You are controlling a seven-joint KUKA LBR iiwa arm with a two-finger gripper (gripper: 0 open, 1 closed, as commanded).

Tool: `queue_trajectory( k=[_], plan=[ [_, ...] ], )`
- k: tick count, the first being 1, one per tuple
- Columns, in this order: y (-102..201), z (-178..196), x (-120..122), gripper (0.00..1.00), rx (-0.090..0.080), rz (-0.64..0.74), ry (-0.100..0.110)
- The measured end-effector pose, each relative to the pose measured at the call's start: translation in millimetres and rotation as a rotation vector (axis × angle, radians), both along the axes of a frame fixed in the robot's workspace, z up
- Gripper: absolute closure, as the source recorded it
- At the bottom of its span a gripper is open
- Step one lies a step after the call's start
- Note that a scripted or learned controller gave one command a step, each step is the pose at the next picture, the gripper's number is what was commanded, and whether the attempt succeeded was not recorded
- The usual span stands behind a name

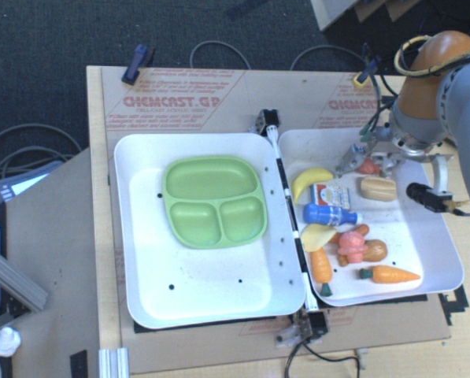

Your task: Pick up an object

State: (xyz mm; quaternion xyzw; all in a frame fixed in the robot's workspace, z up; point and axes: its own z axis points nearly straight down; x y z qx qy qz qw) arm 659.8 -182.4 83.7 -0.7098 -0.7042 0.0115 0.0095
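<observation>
The gripper (366, 154) sat low over the far part of the right bin (447, 250), just above a small red-orange item (368, 166). Whether it touched or held anything could not be told, and how far it was open could not be told either; the wrist blocked the view.

Readable writing: the cardboard sheet (179, 97) under the bins carried red print, "CHEMCAST G P" near the far left; a second copy near the far right was partly hidden. The smaller lines were too fine to read.

Right bin contents, all lying flat:
- bread roll (378, 188), long axis left-right, just beside the gripper
- banana (309, 181), curved, near the divider
- blue bottle (329, 215), long axis left-right, cap end to the right
- pink toy (350, 246) touching a brown potato-like piece (374, 250)
- carrot (389, 274), long axis left-right, tip pointing right
- second carrot (320, 266), long axis running near-far, beside the divider

The left bin (132, 211) held a green divided plate (216, 201), its single large section toward the far side.
</observation>
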Motion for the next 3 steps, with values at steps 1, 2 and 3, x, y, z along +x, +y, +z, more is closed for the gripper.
queue_trajectory(
  k=[1,2,3],
  plan=[
    [-14.7,1.4,6.8,0.00,0.002,0.008,-0.030],
    [-14.5,12.1,7.7,1.00,0.000,0.009,-0.034],
    [45.9,51.5,7.1,1.00,0.003,0.009,-0.030]
  ],
)
